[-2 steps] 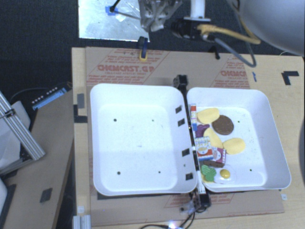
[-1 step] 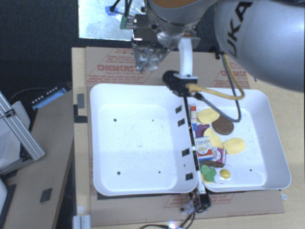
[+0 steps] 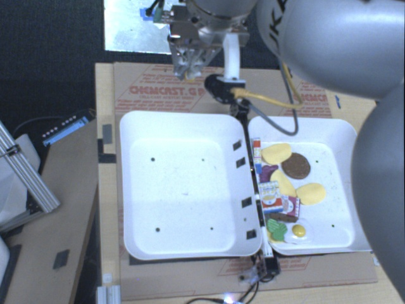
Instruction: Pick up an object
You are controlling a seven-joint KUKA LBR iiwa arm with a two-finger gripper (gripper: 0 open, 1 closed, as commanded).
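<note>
Holding nothing visible, claw (image 3: 188,65) state unclear; 2 bins (image 3: 136,189), 1 brown disc (image 3: 295,166).

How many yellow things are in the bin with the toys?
4, maybe more hidden. In the right bin: one yellow piece at the top of the pile, one in the middle, one right of it, and a small one at the bottom.

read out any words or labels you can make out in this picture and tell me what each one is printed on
"CHEMCAST G" reads in red on the brown cardboard sheet under the bins; the print after it is cut off by the gripper.
"K", part of a dark logo, stands on the grey arm.
The red and white packet in the right bin carries print too blurred to read.
</note>
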